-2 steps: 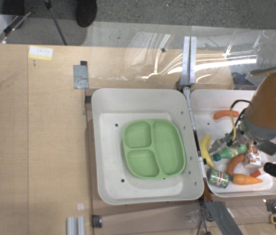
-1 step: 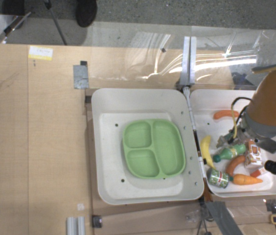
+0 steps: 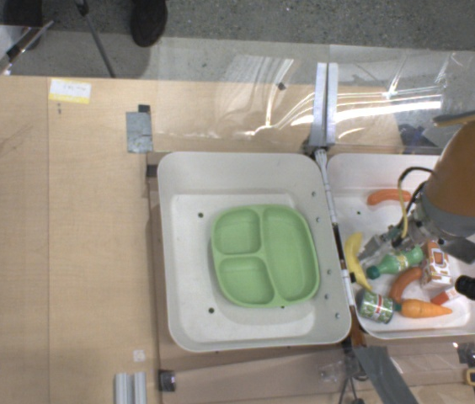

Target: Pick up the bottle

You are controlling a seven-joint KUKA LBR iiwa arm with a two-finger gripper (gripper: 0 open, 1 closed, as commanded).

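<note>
Pale wooden bench [image 3: 61, 251] under a slanted overhead view; grey floor along the top edge, clear plastic sheeting [image 3: 372, 91] glinting behind the bins.

Left white bin [image 3: 178, 310]: large, shallow, square with rounded corners. Holds a green three-compartment tray [image 3: 264, 255], lying flat near the middle, compartments bare.

Right white bin [image 3: 351, 171]: butted against the left one, a metal divider post [image 3: 325, 103] rising at the seam behind them. Crowded with small items.

Arm [image 3: 465, 175]: grey with orange band, entering from the right, reaching down over the right bin's middle.

Gripper [image 3: 404, 238]: low over the clutter, right above the bottle's upper end. Fingers too dark and small to read; grasp state cannot be told.

Contents of right bin, roughly by size:
- Yellow banana [image 3: 353, 259] along the left wall, curved, lying flat.
- Green bottle [image 3: 396, 263], on its side, just right of the banana, directly beneath the gripper.
- Orange carrot [image 3: 427, 310] near the front wall, pointing right.
- Green can [image 3: 376, 307] on its side, front left corner, touching the carrot's left end.
- Orange-red sausage-shaped piece [image 3: 385, 197] toward the back, apart from the rest.
- Small white-and-red carton [image 3: 436, 267] right of the bottle.
</note>
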